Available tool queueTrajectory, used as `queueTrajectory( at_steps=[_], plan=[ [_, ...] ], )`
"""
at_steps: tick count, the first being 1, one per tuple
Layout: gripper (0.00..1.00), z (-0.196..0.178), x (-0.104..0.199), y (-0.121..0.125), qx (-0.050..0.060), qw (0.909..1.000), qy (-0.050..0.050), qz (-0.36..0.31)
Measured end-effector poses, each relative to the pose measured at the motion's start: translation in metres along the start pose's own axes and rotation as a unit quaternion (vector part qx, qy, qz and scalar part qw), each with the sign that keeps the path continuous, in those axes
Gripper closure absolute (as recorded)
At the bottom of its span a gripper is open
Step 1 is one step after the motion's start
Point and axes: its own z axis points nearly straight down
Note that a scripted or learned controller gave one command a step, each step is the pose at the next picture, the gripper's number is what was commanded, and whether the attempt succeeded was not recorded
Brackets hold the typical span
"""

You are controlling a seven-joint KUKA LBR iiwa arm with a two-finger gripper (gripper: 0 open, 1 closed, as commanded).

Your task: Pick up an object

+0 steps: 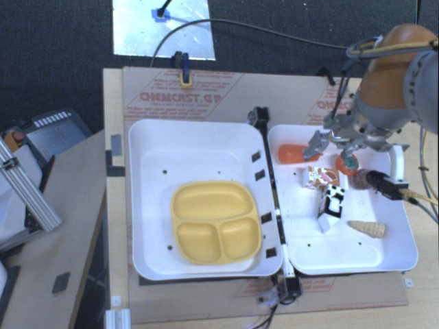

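Objects lying in right bin [398, 252], nearest first: cone [367, 229], black-and-white box [332, 203], patterned packet [322, 177], orange piece [293, 154]. Gripper [334, 153] hovering above packet, fingers [318, 144] spreading apart, pinching nothing. Advice: be centring over one item before descending, avoiding neighbours. Yellow tray [214, 221] sitting in left bin [147, 184].

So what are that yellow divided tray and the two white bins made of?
The yellow tray looks like moulded plastic: one even colour, rounded compartment edges, a soft sheen. The left bin and the right bin also look like plastic, smooth and glossy with rounded corners, though painted metal can't be ruled out from here.
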Motion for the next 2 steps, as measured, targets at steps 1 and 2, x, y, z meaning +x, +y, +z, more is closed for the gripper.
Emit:
queueTrajectory(
  at_steps=[1,2],
  plan=[
    [0.00,-0.008,0.000,0.003,-0.007,1.0000,-0.001,-0.001],
    [0.00,0.036,-0.005,0.009,-0.006,1.0000,-0.001,0.000]
  ],
)
